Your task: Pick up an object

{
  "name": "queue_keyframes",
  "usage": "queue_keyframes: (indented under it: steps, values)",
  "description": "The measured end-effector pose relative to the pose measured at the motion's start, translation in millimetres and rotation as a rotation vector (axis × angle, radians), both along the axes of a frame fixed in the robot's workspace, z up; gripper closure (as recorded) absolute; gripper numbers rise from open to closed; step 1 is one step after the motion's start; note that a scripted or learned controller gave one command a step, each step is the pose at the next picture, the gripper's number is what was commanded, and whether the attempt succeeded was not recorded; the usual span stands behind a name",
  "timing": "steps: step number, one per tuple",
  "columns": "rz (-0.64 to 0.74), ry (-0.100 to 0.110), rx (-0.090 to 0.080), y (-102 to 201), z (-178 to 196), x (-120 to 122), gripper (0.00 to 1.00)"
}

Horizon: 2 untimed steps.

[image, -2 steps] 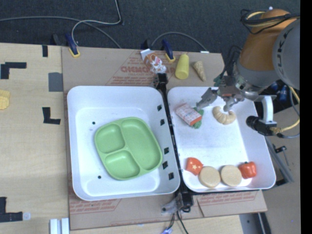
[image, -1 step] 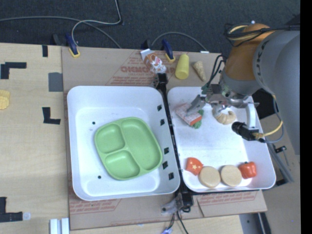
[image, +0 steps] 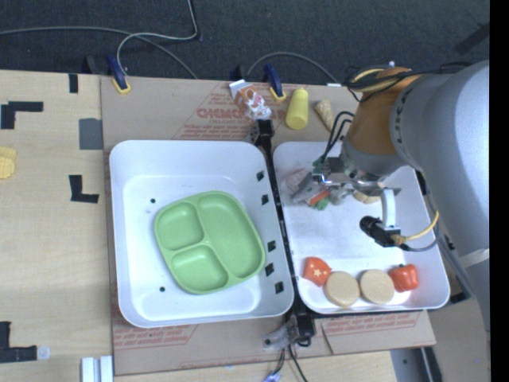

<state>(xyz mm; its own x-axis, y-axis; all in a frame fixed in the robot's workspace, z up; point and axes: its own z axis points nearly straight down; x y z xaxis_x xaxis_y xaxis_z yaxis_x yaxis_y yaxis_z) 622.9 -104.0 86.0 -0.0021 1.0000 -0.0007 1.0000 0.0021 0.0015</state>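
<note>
— Where are you right now?

— My gripper [image: 318, 188] is down in the right bin [image: 350, 229], near its upper left corner, close to the divider between the two bins. My grey arm [image: 445, 134] comes in from the right, and the orange band [image: 374, 126] above the wrist sits over the bin's top edge.

— Have you got anything?

— I cannot tell. There is something small with orange and green on it [image: 318, 200] right at my fingertips, but it is blurred there, and I cannot make out how far apart my fingers stand or whether it sits between them.

— What else lies in your bin?

— Along the near edge, a row: a red piece [image: 316, 270], two round tan discs [image: 342, 288] side by side, and another red piece [image: 406, 276] at the right end.

— And the left bin [image: 135, 213]?

— A green divided plate [image: 208, 241] lies in its middle, tilted a little askew
</note>
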Motion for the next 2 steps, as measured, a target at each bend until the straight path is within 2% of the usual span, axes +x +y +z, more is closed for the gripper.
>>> queue_keyframes:
  steps: [1, 2]
  values:
    - [-0.001, 0.000, -0.001, 8.5, -0.3, 8.0, 0.00]
    - [0.000, 0.002, 0.000, 8.4, 9.5, 7.8, 1.00]
